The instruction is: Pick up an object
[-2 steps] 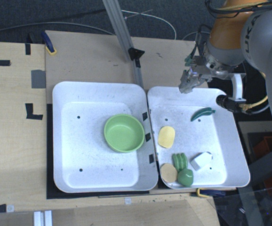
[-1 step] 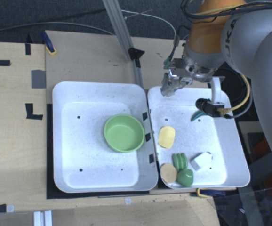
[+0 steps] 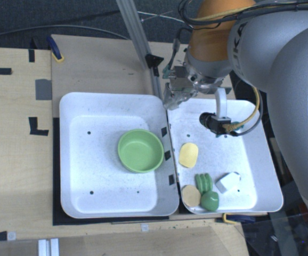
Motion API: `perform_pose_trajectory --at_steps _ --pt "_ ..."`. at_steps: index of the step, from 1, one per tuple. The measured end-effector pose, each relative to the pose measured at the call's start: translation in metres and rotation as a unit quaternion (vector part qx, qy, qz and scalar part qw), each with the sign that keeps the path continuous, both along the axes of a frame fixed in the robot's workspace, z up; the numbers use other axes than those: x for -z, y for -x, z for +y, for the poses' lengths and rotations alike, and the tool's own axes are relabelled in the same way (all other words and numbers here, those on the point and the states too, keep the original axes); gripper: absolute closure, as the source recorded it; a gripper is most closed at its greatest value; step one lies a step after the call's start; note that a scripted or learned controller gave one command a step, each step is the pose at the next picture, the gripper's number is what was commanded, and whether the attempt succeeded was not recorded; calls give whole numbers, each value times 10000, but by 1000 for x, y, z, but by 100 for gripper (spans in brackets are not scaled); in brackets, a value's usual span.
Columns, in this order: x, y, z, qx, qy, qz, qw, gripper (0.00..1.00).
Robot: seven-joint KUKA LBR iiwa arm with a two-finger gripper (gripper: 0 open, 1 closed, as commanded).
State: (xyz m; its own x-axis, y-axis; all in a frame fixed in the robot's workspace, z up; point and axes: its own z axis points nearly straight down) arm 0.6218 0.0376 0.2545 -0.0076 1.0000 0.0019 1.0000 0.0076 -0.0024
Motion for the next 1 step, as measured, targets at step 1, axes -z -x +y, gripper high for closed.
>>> perform_pose_trajectory --at_steps 1 --pt "11 14 62 1 2 7 10000 100"
